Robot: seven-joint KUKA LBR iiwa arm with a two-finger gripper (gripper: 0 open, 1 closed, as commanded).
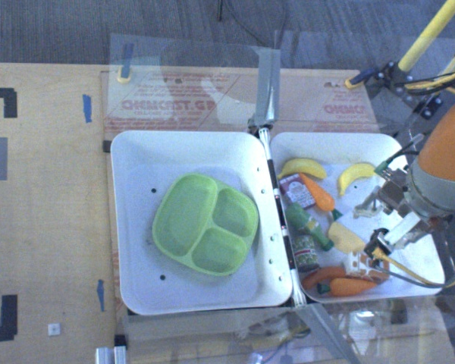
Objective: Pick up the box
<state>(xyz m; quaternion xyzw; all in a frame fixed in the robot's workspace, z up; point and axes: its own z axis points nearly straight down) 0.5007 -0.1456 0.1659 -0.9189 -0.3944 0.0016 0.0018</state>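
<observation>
Faint red lettering on the clear plastic sheet (189,89) behind the two bins, too washed out to read, a second red print at its right end, equally illegible, no other readable text

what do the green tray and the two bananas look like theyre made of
Green tray: seems moulded plastic, matte with a soft sheen, rounded compartment ridges. Bananas: probably plastic toy food, going by the uniform bright yellow and smooth skin; from this view it stays uncertain.

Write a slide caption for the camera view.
Arm's gripper low in the right bin among toy food; a green plate lies in the left bin.
</observation>
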